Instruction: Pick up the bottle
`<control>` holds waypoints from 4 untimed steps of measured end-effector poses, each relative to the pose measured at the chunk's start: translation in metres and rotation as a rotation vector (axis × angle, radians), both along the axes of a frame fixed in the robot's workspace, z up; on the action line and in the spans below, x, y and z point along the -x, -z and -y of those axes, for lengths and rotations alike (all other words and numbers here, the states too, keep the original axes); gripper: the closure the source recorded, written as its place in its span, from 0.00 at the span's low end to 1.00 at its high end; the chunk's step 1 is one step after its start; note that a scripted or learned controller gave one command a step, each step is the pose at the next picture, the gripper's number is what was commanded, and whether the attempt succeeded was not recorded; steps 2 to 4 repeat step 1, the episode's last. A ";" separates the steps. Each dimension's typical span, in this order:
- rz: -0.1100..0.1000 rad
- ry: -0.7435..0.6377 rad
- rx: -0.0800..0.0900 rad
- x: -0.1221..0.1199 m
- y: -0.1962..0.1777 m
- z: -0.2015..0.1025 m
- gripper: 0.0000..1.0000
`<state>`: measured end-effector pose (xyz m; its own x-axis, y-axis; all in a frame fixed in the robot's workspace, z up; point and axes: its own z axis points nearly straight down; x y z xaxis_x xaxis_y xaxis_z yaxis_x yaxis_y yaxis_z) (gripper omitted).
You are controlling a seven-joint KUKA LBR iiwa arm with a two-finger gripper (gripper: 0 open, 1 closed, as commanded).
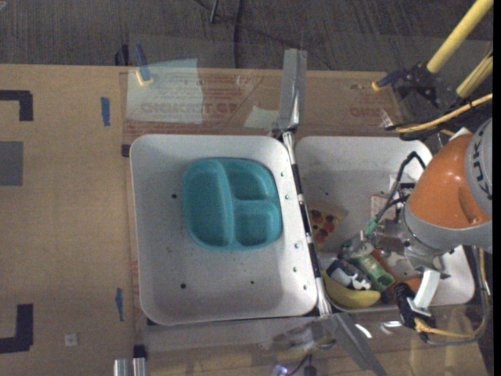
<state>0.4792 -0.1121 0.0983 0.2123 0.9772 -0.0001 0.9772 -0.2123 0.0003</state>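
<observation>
The arm (462, 186) is showing a rounded orange band above a grey wrist section, with a further grey shell at the right edge. Thin black cables are looping along its left side, and a pale metal bracket is sitting beneath the wrist.

Lit evenly and fairly dimly from above, with a cool, slightly bluish cast. Showed soft, faint shadows along the inner walls of the left bin (149, 210). Caught pale glare on the clear sheet (184, 92) taped behind the bins and on the metal divider (293, 84). Looked soft and grainy throughout, smeared most around the orange band (446, 190) and the clutter in the right bin (344, 163). Darkened toward the top.
</observation>
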 end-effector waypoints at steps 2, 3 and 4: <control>0.003 0.002 0.002 -0.001 -0.011 0.001 1.00; 0.003 0.002 0.002 -0.001 -0.011 0.001 1.00; 0.003 0.002 0.002 -0.001 -0.011 0.001 1.00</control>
